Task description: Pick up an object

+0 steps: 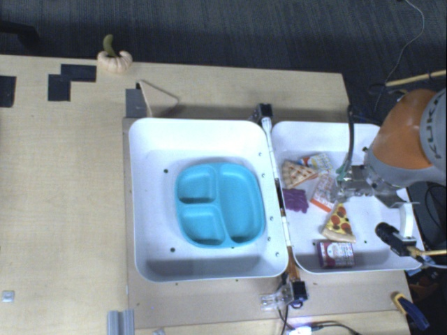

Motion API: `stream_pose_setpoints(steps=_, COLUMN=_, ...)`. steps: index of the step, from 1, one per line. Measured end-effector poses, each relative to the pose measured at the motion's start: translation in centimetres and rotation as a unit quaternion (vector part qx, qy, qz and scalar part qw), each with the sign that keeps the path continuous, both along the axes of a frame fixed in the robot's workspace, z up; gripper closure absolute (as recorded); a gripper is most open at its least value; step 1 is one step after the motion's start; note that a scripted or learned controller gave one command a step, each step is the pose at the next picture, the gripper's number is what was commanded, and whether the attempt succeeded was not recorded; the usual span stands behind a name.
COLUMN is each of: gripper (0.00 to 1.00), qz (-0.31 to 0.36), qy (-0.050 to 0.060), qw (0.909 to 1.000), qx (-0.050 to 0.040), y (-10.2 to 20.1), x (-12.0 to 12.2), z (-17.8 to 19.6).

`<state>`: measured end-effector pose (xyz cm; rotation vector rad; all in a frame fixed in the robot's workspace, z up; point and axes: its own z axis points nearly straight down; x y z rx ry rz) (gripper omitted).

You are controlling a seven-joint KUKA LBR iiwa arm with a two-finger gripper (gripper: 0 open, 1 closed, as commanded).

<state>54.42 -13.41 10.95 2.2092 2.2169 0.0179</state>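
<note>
From my remote seat I'm looking down on a light wooden bench [63, 208] with dark carpet behind it and a few black tape patches near the far left corner. Two shallow white bins sit side by side on it. The left white bin [150, 187] holds a turquoise plastic plate with three compartments [220, 203], sitting roughly in the middle.

The right white bin [293, 135] is where the clutter is: a waffle-patterned orange toy wedge [299, 173] near the far left side, a small purple block [295, 200] just in front of it, a toy pizza slice with red pepperoni dots [339, 223] closer to the middle, and a dark red can lying on its side [336, 254] against the near wall. There's also some clear crinkly packaging [323, 175] between the waffle piece and the arm.

The grey arm with the orange band [404, 142] comes in from the right, and its two-finger gripper [347, 182] sits low over the bin, just above the pizza slice and next to the packaging. Honestly I can't tell whether the pincer is released or clenched, too small and blurry from this angle.
</note>
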Motion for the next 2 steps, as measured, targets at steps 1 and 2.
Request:
stream_pose_setpoints(steps=1, gripper=0.00, qz=0.000, qy=0.000, qw=1.0000, qx=0.0001, y=0.0, x=0.0, z=0.0)
stream_pose_setpoints(steps=2, gripper=0.00, qz=-0.001, qy=0.003, qw=1.0000, qx=-0.0008, y=0.9, x=-5.5, z=-2.2)
